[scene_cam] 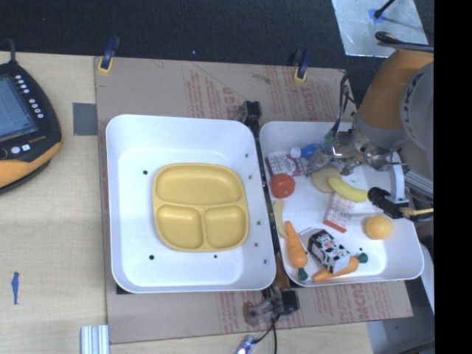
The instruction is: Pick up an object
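Gripper (341, 155): finger state unreadable. Just below it: one banana (346, 189). Further below: two carrots (295, 245), one orange (377, 227); left, one tomato (282, 186).

Bench (59, 227) under two bins (125, 198)

The left bin (118, 198) is offering open floor all round the yellow tray (200, 205) sitting at its middle. The right bin (402, 260) is crowding up: a tomato (282, 186), two carrots (295, 245), a black-and-white toy (329, 249), a banana (346, 189), a card (340, 214) and an orange (377, 227) are lying close together. The arm (387, 102) is hanging over its far right corner, blocking entry there.
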Controlling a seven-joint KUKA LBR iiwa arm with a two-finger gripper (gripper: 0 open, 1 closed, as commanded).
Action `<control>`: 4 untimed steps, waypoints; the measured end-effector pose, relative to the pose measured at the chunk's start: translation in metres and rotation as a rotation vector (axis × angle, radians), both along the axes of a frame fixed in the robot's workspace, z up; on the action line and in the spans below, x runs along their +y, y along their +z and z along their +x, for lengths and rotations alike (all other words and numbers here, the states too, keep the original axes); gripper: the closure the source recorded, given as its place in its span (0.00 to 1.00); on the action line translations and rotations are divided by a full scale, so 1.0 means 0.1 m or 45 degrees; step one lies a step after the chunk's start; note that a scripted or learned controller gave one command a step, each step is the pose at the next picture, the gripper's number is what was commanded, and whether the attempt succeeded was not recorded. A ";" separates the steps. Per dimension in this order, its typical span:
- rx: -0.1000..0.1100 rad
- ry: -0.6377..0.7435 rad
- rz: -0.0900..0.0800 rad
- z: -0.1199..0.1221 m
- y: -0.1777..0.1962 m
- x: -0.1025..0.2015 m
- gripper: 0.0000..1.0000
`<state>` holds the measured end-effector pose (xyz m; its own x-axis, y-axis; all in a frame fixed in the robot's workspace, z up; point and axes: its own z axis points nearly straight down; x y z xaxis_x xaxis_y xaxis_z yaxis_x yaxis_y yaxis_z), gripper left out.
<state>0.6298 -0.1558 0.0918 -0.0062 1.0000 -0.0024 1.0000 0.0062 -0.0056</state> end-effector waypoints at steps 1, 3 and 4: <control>-0.001 -0.001 0.001 -0.50 0.00 0.14 0.00; 0.002 0.003 -0.001 -0.50 0.10 0.13 0.00; -0.001 -0.002 0.002 -0.71 0.00 0.19 0.00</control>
<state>0.5590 -0.1372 0.0914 -0.0048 1.0000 -0.0007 1.0000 0.0048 -0.0050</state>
